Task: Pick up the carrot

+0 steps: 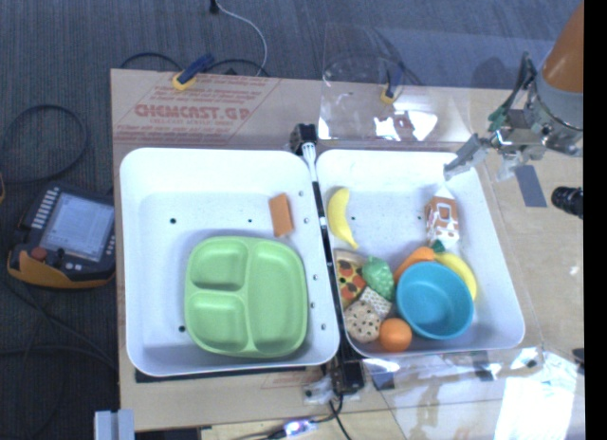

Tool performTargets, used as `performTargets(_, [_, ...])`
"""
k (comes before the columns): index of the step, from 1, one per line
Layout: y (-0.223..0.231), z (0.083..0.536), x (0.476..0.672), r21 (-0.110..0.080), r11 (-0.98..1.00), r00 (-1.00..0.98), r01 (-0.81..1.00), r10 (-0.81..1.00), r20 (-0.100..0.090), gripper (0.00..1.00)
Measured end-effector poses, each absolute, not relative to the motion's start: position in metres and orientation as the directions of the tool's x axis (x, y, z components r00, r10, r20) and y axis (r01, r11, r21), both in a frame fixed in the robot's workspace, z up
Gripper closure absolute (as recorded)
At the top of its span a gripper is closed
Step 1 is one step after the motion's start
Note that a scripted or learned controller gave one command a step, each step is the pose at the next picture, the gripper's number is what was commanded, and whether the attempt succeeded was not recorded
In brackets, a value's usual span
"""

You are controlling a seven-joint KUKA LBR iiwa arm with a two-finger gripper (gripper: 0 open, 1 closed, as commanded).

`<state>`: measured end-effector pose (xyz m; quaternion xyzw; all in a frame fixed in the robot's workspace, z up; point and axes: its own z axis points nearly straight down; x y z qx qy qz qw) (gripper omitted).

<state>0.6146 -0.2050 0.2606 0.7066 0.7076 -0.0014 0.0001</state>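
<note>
Carrot (280,213): short orange stick lying flat in the left bin (142,239), near its far right side, close to the wall shared with the right bin (503,267). Apart from the green plate (248,296), just beyond that plate's far right corner. Nothing touching it

Gripper (484,158): hanging over the far right corner of the right bin, at the rim, well apart from the carrot and with the whole right bin between them. Holding nothing visible. Open or closed: cannot tell from this angle. Orange band of the arm (566,54) at the right edge, above the wrist

In the right bin: a banana (340,215) along the left wall, a small carton (442,220) standing towards the far right, a blue bowl (434,301) at the near right. Second yellow piece (462,272) tucked against the bowl's right side. Pizza slice (349,279), green vegetable (379,277), cookie (360,320) and orange (395,334) crowded together left of the bowl

Both bins side by side on the tabletop (190,111). Teach pendant (64,239) on the floor to the left, with cables around it
</note>
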Motion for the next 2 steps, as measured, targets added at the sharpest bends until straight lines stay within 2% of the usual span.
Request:
performTargets(1, [-0.193, 0.127, 0.583, 0.02, 0.02, -0.02, 1.0, 1.0, -0.015, 0.0])
performTargets(2, [-0.141, 0.09, 0.527, 0.017, -0.23, 0.23, 0.973, 0.973, -0.006, 0.0])
